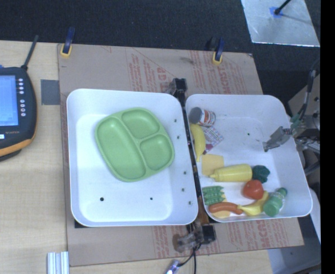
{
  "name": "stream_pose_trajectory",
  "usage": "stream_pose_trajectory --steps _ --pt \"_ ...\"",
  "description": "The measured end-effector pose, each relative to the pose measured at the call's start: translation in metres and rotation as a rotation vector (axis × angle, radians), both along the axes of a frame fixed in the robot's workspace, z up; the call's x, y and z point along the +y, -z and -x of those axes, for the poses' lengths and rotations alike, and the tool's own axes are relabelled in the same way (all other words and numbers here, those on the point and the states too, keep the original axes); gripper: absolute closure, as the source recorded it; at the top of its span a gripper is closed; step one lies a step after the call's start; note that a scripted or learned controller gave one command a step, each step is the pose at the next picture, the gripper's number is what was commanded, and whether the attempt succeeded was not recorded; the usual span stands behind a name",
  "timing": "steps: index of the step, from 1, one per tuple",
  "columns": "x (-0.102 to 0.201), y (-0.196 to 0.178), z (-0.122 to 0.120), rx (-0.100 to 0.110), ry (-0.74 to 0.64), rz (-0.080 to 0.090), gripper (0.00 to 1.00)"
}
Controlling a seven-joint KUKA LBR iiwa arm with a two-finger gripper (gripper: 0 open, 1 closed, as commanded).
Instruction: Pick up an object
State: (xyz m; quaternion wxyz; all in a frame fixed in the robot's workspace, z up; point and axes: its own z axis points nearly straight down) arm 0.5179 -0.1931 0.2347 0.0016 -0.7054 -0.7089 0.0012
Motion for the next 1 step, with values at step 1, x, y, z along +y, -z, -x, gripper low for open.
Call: stream_pose_trajectory --steps 1 --pt "0.0171 0.1322 0.0323 -0.001 -0.001 -0.002 0.0"
